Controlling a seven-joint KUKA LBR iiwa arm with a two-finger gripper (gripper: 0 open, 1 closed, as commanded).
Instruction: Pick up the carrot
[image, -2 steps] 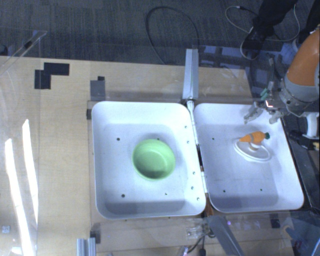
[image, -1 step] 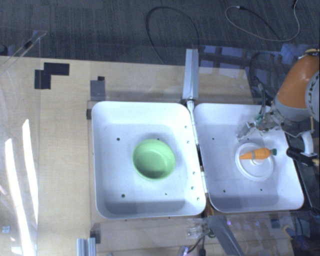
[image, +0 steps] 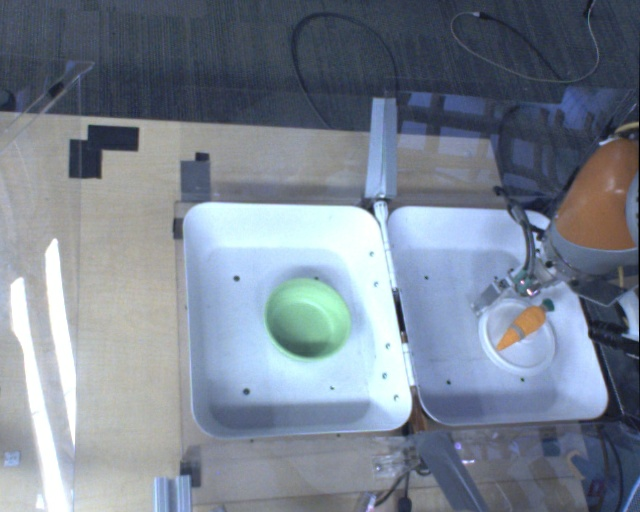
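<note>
Since reaching in from the right, puts the arm's orange band over the far right corner of the right bin and sets the gripper low, just beside the green-capped end of the carrot, perhaps touching it. Cannot tell whether open or closed: too small and blurred at that spot. Finds the carrot lying in a small white dish in the right bin, slanted, thick end toward the gripper, point toward the near left. Probably lies aslant because cradled by the dish's curved wall, so likely to roll or slide if nudged. Looks like smooth toy plastic: a tapered orange cone with a small green cap. Dish round, shallow, glossy white, hardly distinct from the bin floor. Both bins shallow, matte white, rounded at the corners, dotted with small dark holes. Holds a pale green bowl in the left bin, round, smooth, well apart from the work. Judged as approach stage, no grasp evident.
</note>
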